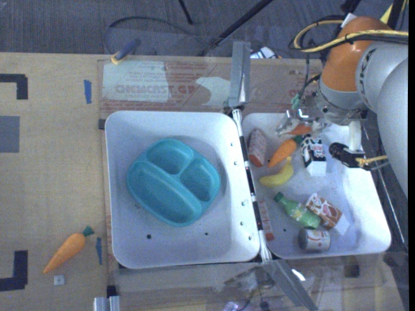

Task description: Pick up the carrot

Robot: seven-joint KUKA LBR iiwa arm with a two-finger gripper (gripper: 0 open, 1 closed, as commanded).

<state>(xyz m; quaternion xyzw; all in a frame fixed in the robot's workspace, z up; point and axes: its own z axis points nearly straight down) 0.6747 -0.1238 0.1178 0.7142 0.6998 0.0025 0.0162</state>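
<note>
An orange carrot point(283, 153) lies at a slant in the upper left part of the right bin point(363, 199), between a reddish can point(257, 147) and a small black-and-white carton point(316, 156). My gripper point(295, 119) is low over the bin's far edge, just above and right of the carrot's upper end. A small orange patch point(301, 129) shows right under it; I cannot tell whether it belongs to the carrot. A second carrot point(65, 251) with a green top lies outside the bins on the bench at the lower left.
The right bin also holds a yellow banana point(277, 176), a green bottle point(297, 210), a red-and-white packet point(324, 211) and a can point(314, 239). In the left bin point(130, 238) lies a teal divided plate point(174, 181). The arm point(363, 63) fills the upper right.
</note>
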